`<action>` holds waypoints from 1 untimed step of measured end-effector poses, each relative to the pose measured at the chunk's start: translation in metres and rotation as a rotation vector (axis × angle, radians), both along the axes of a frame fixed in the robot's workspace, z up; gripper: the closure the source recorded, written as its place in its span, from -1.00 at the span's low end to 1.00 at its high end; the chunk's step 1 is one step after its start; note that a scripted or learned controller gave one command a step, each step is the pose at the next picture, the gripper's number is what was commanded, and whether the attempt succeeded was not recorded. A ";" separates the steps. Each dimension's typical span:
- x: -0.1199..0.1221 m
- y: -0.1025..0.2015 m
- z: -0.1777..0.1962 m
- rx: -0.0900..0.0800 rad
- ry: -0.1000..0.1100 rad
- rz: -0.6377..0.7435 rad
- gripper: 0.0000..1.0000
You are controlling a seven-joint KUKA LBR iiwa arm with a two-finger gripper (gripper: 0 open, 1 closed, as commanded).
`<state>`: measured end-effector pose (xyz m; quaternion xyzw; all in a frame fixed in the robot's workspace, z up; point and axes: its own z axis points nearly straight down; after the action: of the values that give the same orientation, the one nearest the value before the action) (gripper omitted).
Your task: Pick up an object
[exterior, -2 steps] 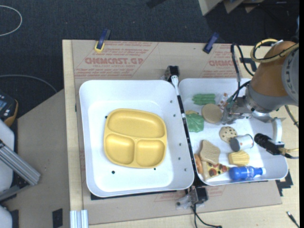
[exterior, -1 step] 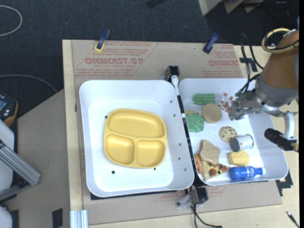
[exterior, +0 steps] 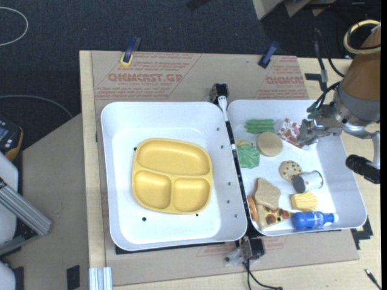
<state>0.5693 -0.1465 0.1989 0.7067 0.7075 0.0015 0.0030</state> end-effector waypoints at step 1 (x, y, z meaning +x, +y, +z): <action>0.001 0.000 0.028 0.000 0.000 0.000 1.00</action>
<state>0.5707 -0.1467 0.2271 0.7068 0.7074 0.0014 0.0031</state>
